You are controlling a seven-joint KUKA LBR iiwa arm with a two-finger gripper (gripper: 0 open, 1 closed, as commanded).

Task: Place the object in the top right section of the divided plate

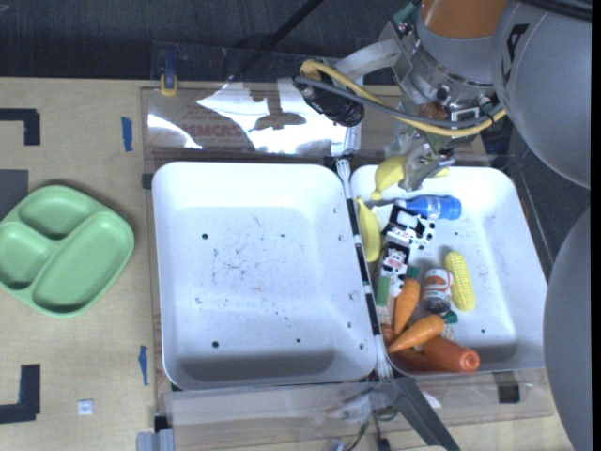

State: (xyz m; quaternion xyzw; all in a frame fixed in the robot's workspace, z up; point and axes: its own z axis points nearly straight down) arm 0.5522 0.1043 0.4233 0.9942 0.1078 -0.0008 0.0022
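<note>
The green divided plate lies on the wooden bench at the far left, outside the bins, and all of its sections are bare. My gripper hangs over the back left corner of the right bin. It is right beside a yellow banana-like toy, which sits at its left, touching or nearly so. I cannot tell whether that toy is held. Just below lie a blue bottle and a black-and-white cow toy.
The right bin also holds a second yellow piece by the divider, a corn cob, two carrots, a small can and a red-orange piece. The left bin lies between gripper and plate. A clear panel stands behind.
</note>
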